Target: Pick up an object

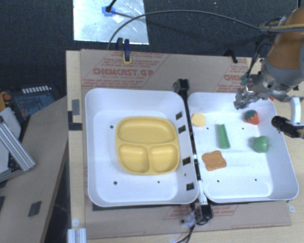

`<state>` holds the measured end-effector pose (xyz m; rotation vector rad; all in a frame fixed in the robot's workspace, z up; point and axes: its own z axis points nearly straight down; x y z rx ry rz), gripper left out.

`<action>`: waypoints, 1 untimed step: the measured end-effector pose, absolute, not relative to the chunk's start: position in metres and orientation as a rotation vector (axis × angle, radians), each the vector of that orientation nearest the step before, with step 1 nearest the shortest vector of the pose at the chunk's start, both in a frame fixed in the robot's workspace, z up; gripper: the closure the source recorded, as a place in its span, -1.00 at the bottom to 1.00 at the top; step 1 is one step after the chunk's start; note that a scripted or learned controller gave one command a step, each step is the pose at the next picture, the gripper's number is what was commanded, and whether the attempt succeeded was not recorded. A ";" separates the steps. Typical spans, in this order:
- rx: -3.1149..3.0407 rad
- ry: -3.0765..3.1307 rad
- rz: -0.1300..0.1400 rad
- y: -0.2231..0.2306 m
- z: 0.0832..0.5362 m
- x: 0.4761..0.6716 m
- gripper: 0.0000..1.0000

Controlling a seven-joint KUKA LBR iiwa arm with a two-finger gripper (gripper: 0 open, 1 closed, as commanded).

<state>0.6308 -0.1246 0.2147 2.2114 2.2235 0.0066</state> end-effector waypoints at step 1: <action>2.212 2.225 0.005 -0.125 0.244 0.632 1.00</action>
